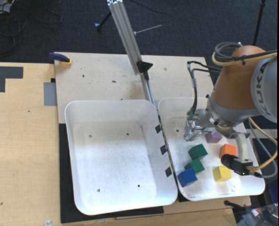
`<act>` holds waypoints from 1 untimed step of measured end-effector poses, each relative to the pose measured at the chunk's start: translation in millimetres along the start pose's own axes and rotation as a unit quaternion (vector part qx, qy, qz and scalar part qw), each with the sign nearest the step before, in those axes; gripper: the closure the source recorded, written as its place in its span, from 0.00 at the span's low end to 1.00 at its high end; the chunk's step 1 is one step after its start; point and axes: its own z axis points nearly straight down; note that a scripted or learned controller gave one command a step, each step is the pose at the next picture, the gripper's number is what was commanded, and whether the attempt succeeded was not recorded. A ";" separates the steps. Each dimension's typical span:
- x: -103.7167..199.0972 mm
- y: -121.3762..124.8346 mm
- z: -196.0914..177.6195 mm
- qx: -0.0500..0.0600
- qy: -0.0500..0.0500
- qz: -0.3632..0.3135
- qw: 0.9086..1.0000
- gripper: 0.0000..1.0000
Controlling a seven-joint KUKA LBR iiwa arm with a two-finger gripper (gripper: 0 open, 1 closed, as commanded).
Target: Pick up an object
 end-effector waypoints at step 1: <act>57.2 -5.6 -8.1 0.000 0.000 0.000 1.000 1.00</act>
